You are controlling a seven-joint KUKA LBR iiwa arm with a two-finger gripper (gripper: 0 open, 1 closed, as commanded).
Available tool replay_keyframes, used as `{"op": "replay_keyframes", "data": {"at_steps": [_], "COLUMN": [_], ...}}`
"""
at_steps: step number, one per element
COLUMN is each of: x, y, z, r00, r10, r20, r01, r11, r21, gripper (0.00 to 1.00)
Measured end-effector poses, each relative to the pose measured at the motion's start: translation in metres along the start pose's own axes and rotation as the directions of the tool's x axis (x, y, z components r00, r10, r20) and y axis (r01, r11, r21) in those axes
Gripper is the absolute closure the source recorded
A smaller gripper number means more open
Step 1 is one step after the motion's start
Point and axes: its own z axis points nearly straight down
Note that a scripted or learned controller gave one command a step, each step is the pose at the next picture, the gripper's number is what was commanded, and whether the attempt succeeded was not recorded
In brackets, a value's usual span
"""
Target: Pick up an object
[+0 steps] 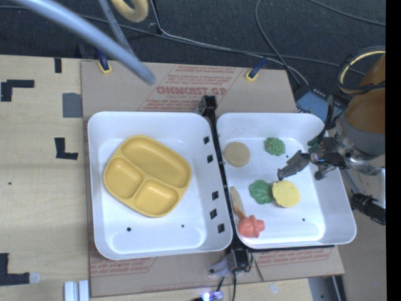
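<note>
1. Cardboard sheet [188, 86]: lies flat on the bench under both bins, printed with red lettering along the far edge.
2. Left bin [188, 231]: shallow and white, sits on the cardboard, touching the other bin along a dark central seam.
3. Right bin [313, 224]: same shape, set just beside the left one, holds all the small loose pieces.
4. Arm [363, 124]: grey with an orange band, reaches in from the right edge over the right bin's far right corner.
5. Yellow divided plate [147, 175]: rests in the left bin, three compartments, turned at a slant.
6. Gripper [299, 166]: hangs over the right bin, pointing left and slightly down, just above the yellow round piece. Cannot tell whether spread or pressed together; nothing seen pinched in it.
7. Yellow round piece [286, 194]: lies in the middle of the right bin, touching the green lump on its left.
8. Green lump [260, 191]: sits between the yellow round piece and the tan stick.
9. Tan disc [237, 154]: lies near the right bin's left wall, toward the far side.
10. Red piece [250, 226]: sits by the right bin's near left corner, at the lower end of the tan stick.
11. Small green floret [274, 146]: lies just right of the tan disc, apart from the gripper.
12. Tan stick [237, 202]: lies along the left wall, slanted.
</note>
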Motion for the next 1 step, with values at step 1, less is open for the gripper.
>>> {"op": "replay_keyframes", "data": {"at_steps": [1], "x": [0.0002], "y": [0.0019], "z": [-0.0046], "r00": [1.000], "r10": [-0.003], "r20": [0.002], "r01": [0.003], "r11": [1.000], "r21": [-0.010], "gripper": [0.00]}}
